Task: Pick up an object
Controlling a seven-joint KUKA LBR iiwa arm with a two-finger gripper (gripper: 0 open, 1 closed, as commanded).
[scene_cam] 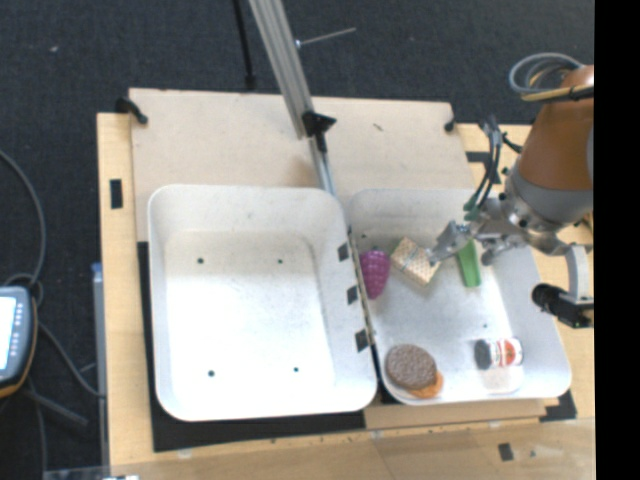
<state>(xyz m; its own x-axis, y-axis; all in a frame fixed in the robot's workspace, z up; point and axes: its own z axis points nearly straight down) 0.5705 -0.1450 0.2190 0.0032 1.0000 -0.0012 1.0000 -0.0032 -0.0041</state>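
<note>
The shallow white right-hand bin (520, 298) holds everything. The grey arm's gripper (452, 240) hangs over the bin's upper middle; whether it grips anything I cannot tell. The tan waffled square block (414, 262) lies just left of it, touching or nearly so.

Two bins are sitting side by side on the bench (230, 138), the left bin (170, 218) and the right bin (545, 368). In the right bin, a small cup (374, 271) is lying against the left wall, with a block (414, 261) just to its right. A marker-like stick (468, 265) is lying right of the block. Nearer the front, a round cookie-like piece (412, 368) is sitting left of a small bottle (498, 354). The gripper (462, 236) is hanging over the back of the right bin, between block and stick.
</note>
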